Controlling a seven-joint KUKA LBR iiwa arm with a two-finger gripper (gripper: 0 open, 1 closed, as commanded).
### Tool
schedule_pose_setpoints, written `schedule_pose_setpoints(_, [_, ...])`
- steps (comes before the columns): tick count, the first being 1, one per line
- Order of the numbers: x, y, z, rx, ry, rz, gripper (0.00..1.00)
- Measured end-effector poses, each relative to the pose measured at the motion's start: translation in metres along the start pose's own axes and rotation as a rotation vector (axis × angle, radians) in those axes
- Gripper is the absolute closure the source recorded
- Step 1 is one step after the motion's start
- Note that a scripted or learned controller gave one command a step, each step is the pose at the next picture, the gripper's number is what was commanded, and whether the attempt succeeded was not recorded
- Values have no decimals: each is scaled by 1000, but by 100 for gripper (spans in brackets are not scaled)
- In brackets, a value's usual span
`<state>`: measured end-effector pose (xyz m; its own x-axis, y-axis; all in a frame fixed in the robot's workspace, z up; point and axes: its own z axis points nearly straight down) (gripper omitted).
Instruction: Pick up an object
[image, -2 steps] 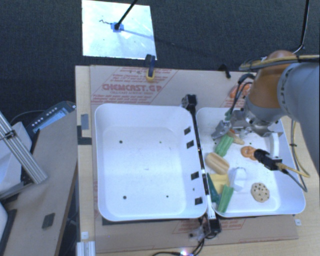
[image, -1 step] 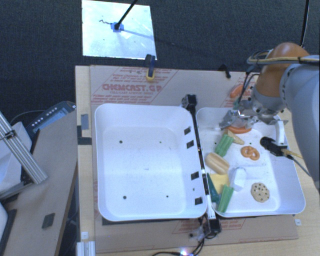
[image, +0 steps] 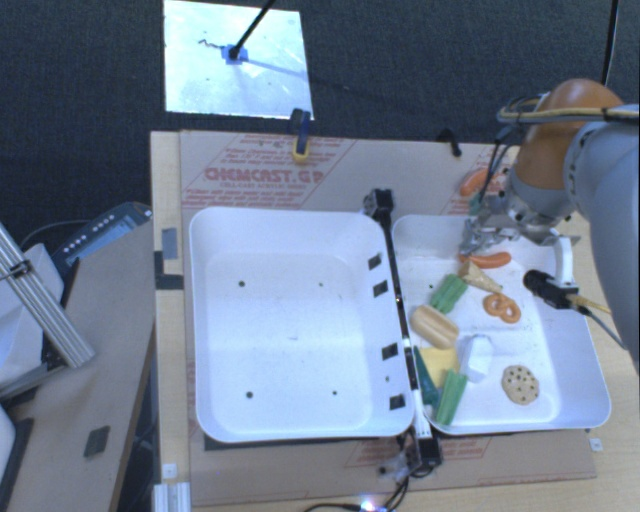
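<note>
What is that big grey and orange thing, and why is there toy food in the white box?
That grey thing with the orange band is a robot arm. It reaches in from the right. At its end is a gripper, like a hand with two fingers. A camera fixed above the bench took this picture, looking down at a slant.

On the bench sit two shallow white bins. The right bin has small toy food in it: a hot dog just under the gripper, a pretzel, a bread roll, green pieces, a yellow piece and a cookie. The left bin sits beside it.

The robot's job is to pick something up. The gripper hangs low over the far end of the right bin, and I can't tell whether it has caught anything.
</note>
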<state>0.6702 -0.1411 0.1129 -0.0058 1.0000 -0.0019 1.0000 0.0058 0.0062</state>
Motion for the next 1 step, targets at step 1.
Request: schedule_pose_setpoints(1, [27,3,-180,-14,-1,-2,100])
